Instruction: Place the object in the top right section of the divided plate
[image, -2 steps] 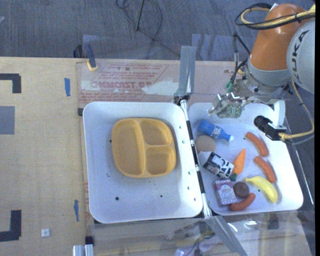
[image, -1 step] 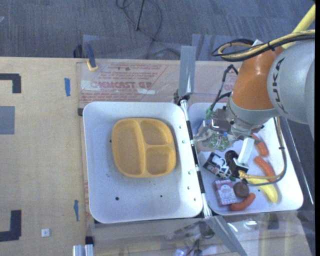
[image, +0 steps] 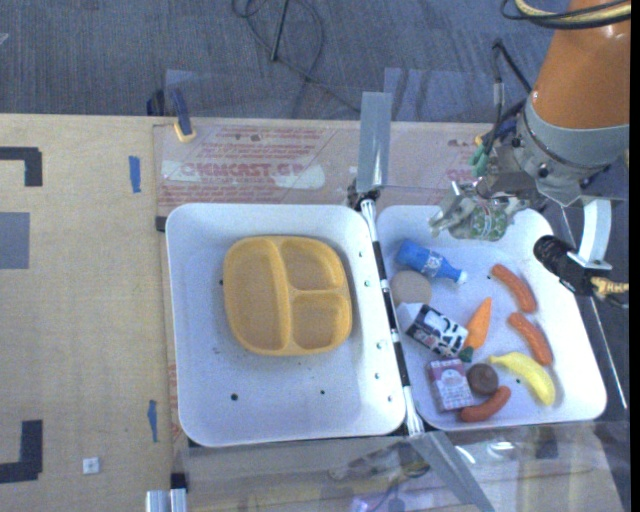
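Camera view: yellow divided plate (image: 288, 295) lies in left bin (image: 200, 400)

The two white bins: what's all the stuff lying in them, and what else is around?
Divided plate: 1, yellow, in the left bin.
Bottle: 1, blue, upper part of the right bin.
Sausages: 3, red-orange, right bin, two at the right side, one at the bottom edge.
Carrot: 1, orange, middle of the right bin.
Banana: 1, yellow, lower right.
Small cartons: 2, one black and white, one reddish, lower middle.
Round pieces: 2, one beige, one brown.
Arm: 1, grey and orange, upper right.
Hand: 1, over the right bin's top edge.
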